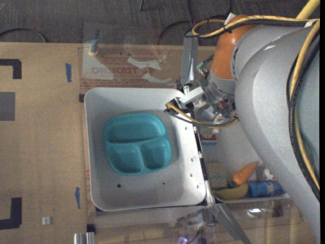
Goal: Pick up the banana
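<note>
We see the banana [232,191] lying in the right bin [238,151], against its near edge beside the orange carrot [245,173] and a blue bottle [265,189]. Our gripper [200,105] hangs above the divider between the bins, well apart from the banana; whether it is apart or together we cannot tell. A teal tray [137,143] sits in the left bin [101,105].

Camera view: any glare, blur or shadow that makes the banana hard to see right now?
Camera view: lighting is even and soft, with no strong glare on the white bins; the image is slightly soft overall; the banana lies in the shaded near corner of the right bin, partly hidden by the arm, beside an orange carrot-like item and a blue object.
</note>
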